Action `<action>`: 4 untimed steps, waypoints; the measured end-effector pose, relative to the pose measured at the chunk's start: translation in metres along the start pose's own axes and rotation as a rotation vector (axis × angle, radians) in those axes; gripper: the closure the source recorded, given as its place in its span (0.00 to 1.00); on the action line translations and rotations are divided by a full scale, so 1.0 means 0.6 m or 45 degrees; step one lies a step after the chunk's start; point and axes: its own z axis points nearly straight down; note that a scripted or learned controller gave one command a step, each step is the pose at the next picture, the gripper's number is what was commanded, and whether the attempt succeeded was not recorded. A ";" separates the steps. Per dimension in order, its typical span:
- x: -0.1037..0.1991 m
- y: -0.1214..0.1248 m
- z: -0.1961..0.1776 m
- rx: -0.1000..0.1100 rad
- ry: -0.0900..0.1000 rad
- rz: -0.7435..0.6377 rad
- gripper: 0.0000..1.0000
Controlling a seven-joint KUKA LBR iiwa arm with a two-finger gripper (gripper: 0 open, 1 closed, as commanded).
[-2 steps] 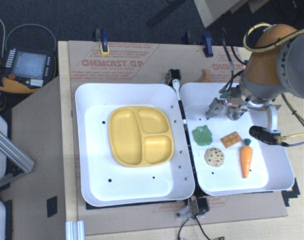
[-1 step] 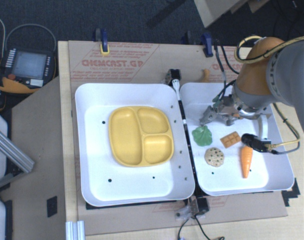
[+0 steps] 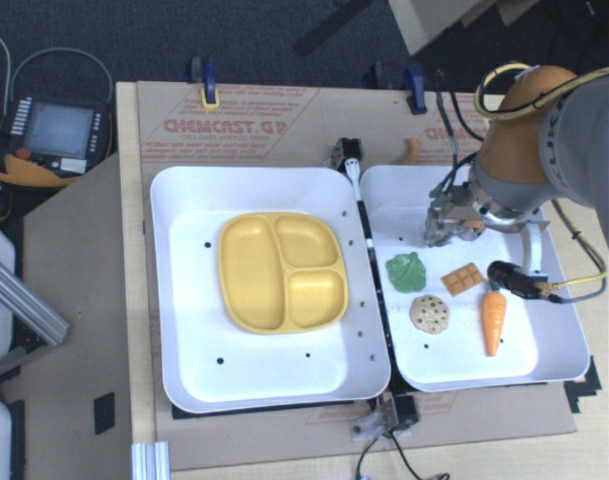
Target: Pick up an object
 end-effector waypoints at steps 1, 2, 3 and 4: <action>-0.012 -0.007 -0.081 -0.007 -0.003 0.000 1.00; -0.010 0.009 -0.161 -0.008 -0.003 -0.003 1.00; -0.011 0.013 -0.269 -0.012 -0.003 -0.003 1.00; 0.074 0.019 -0.275 -0.005 0.000 -0.008 1.00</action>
